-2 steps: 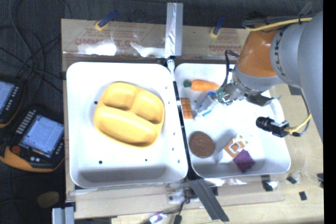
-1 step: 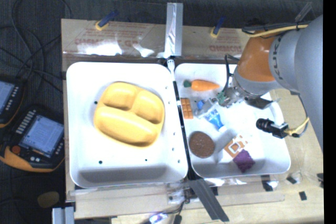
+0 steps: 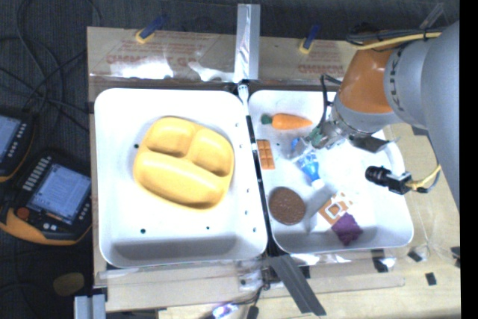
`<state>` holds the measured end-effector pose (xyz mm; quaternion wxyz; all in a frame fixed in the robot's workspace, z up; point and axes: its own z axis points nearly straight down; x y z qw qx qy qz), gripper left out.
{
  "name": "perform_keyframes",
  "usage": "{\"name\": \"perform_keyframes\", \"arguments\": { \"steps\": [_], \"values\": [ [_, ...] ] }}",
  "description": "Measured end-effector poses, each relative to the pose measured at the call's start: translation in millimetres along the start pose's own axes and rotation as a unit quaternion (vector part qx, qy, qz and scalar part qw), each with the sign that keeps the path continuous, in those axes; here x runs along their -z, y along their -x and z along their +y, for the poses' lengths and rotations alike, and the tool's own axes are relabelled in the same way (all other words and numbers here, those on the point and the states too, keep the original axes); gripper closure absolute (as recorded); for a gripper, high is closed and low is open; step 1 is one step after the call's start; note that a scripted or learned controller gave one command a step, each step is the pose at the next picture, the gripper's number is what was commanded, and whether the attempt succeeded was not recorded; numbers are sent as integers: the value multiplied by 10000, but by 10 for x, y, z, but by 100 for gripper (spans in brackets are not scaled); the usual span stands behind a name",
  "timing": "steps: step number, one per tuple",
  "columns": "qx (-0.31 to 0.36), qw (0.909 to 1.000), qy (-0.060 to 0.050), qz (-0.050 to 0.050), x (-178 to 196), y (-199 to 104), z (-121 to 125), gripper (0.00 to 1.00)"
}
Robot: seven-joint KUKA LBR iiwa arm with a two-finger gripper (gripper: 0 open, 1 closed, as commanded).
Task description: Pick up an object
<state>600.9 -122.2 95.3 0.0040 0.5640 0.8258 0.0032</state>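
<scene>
I saw two handsets point(image 3: 45, 194) on the dark floor to my left, cables point(image 3: 45, 33) near them, and clips point(image 3: 149, 28) on the board.

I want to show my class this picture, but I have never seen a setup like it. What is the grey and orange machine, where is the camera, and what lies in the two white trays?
The grey and orange machine is a robot arm reaching in from the right. One fixed camera looks down at a slant.

The left bin holds a large yellow bread-shaped toy. The right bin holds a toy carrot, a small orange block, a blue tube, a brown disc, a purple piece and a small box.

Its gripper hangs over the right bin, near the carrot and tube. Nothing visibly sits in it.
</scene>
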Motion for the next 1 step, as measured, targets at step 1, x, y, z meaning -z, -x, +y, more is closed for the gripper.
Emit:
{"name": "perform_keyframes", "arguments": {
  "steps": [1],
  "values": [
    [-862, 9962, -80, -2, 843, -406, 777, 100]
  ]
}}
